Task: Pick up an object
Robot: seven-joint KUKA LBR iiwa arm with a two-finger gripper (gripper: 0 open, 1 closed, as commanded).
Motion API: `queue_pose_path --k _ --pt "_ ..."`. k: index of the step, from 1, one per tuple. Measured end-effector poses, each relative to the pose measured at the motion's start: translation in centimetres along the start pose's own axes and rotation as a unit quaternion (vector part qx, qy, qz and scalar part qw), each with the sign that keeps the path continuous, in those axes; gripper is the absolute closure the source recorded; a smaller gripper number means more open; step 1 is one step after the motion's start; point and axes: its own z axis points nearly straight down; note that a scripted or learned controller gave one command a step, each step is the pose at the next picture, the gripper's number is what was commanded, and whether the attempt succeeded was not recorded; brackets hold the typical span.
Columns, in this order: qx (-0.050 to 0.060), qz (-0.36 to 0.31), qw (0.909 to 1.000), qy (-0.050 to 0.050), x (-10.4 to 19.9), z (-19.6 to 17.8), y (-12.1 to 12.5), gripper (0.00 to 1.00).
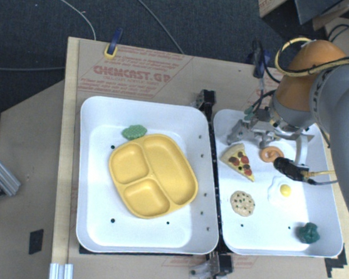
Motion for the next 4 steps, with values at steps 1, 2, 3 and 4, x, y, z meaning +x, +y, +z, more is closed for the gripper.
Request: queue_pose_path --k 1,2,3,4 --pt "-0.001 0.0 1.0 0.0 0.0 -1.2 0.1 1.0" --pt "-0.003 0.0 1.0 0.0 0.7 -5.5 0.2 1.0" --pt "-0.003 0.0 1.0 0.0 0.5 -9.7 0.2 1.0" --pt "-0.003 0.001 1.0 -0.001 -0.1 -14.5 -0.4 1.0"
